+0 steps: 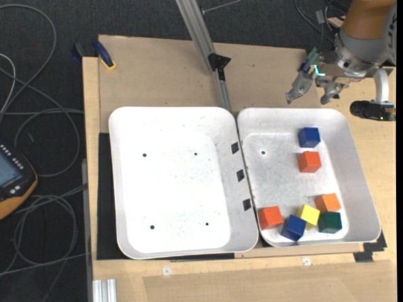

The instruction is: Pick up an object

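Two white bins sit side by side on the bench: the left bin (170,181) bare, the right bin (352,187) holding seven small cubes, five bunched along its near edge and two apart toward its far edge. The gripper (313,93), fingers spread and grasping nothing, hangs just beyond the right bin's far rim; the blue cube (308,136) lies nearest, just inside that rim, with the orange cube (309,161) right behind it
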